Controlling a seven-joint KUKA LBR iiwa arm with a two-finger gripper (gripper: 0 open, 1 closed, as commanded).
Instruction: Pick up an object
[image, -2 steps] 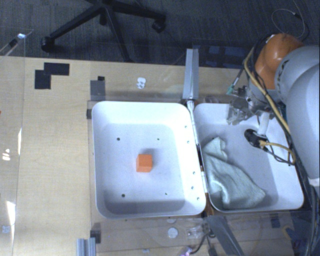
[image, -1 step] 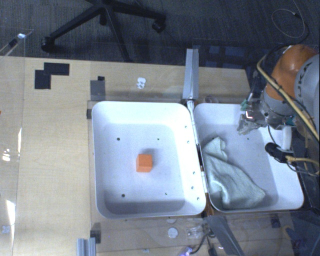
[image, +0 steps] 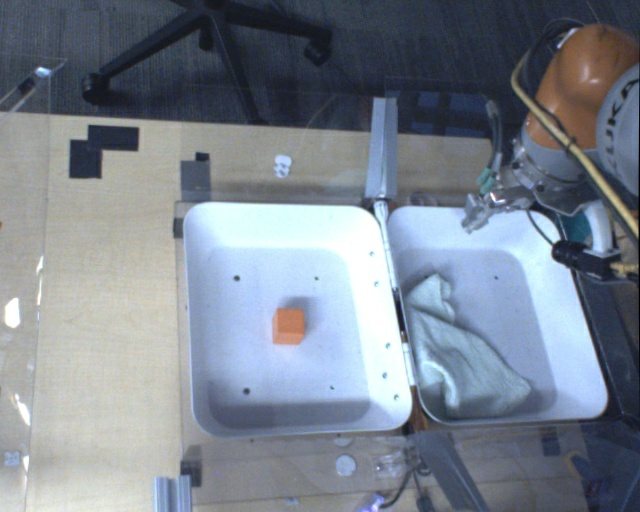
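Orange cube sits mid left bin, untouched.
Gripper up over far rim of right bin, nothing betw fingers; how far open, can't tell. Crumpled pale cloth in right bin.

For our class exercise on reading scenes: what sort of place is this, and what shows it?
Probably a robotics lab bench: a grey arm with an orange band reaches over two shallow white plastic bins, holding a small orange cube and a crumpled pale cloth.
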